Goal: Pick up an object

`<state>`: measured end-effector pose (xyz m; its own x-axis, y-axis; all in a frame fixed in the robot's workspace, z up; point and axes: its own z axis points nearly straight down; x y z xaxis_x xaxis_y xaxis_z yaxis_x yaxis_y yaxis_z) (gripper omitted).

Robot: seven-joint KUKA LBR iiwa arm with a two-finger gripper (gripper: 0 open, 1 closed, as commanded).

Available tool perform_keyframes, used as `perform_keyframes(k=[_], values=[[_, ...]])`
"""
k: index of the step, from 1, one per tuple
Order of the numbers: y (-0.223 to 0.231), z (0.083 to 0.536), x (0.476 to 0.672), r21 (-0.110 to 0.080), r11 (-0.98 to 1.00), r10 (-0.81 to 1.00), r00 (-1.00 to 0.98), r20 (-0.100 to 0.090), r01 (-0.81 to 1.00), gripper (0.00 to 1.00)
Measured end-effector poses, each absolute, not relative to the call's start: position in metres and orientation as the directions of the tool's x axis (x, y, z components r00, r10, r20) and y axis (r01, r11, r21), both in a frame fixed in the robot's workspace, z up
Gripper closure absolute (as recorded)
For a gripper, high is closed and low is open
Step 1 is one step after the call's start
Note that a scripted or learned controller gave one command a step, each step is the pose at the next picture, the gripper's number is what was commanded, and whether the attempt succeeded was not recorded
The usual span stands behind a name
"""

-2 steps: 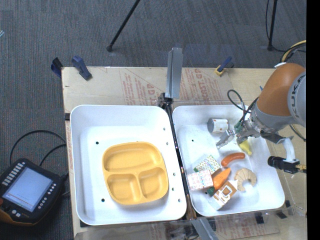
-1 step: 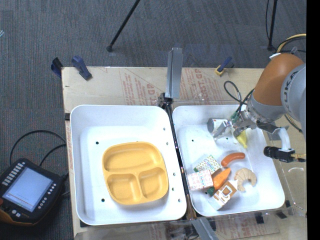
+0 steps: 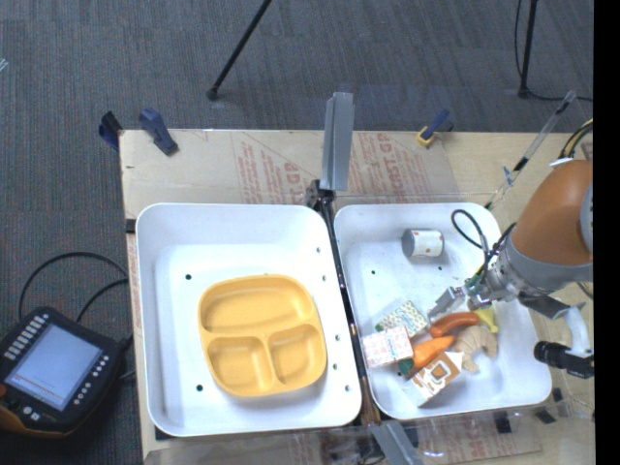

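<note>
A heap of small things lies in the right bin, toward its near right part: an orange carrot-like piece on top, a second orange piece just below it, a pale beige lump touching them on the right, a small printed box on the left of the heap, a patterned card behind that, and an orange-and-white carton at the near edge. A small white cup lies on its side well apart, toward the far wall.

The gripper hangs just above the far end of the carrot-like piece; whether the jaws are apart or together I cannot tell.

The left bin holds a yellow divided tray. Both bins sit on the bench, with a handheld controller on the floor at left.
</note>
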<state>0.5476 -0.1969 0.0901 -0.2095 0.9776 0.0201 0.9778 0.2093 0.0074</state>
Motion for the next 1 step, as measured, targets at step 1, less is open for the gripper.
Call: perform_keyframes(k=[1], values=[[-0.1327,0.0863,0.5161,-0.003,0.274,0.962,-0.274,0.002,0.962,0.00]])
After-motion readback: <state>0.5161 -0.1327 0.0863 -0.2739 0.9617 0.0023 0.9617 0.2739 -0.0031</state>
